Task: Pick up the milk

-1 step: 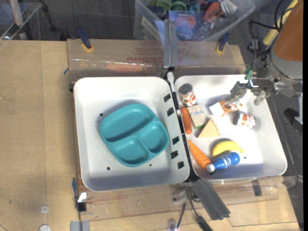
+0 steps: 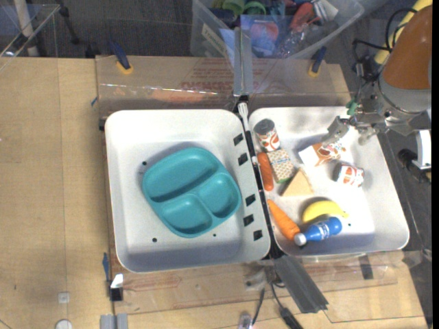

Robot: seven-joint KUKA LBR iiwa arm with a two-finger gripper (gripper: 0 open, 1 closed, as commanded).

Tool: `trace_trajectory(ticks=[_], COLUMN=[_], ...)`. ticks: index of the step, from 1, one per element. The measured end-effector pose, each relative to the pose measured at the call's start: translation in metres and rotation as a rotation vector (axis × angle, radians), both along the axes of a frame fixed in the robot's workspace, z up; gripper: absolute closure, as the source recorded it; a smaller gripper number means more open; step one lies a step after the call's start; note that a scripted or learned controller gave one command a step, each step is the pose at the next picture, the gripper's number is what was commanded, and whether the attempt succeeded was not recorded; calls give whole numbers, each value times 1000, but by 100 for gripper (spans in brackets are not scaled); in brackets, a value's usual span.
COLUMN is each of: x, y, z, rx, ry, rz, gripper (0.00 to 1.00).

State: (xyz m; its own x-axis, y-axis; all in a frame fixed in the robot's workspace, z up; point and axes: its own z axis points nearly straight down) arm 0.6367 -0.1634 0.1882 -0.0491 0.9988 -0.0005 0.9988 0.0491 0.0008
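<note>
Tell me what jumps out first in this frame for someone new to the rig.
The teal divided plate lies alone in the left bin, the biggest block of colour. The right bin is crowded: a yellow banana and a blue bottle near its front edge, two orange carrots by the divider, a can at the back. The gripper hangs over the far side of that bin, above a small white and orange carton.

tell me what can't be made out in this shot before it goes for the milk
- Pincer, camera view: too small and blurred against the right bin to tell open from shut.
- Milk carton: its print is too small to read, and the pincer covers its upper end.
- Arm: cut off by the frame's right edge.
- Clear tub at top: contents are a blurred jumble, cut off by the upper edge.
</note>
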Motion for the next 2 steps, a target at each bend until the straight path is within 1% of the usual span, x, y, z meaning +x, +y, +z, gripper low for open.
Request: trace_trajectory(ticks=[1,2], x=[0,37], y=[-18,-23], z=[-71,-79], rx=[-1,0], ry=[-32,-37], rz=[-11,-117], gripper=[0,0])
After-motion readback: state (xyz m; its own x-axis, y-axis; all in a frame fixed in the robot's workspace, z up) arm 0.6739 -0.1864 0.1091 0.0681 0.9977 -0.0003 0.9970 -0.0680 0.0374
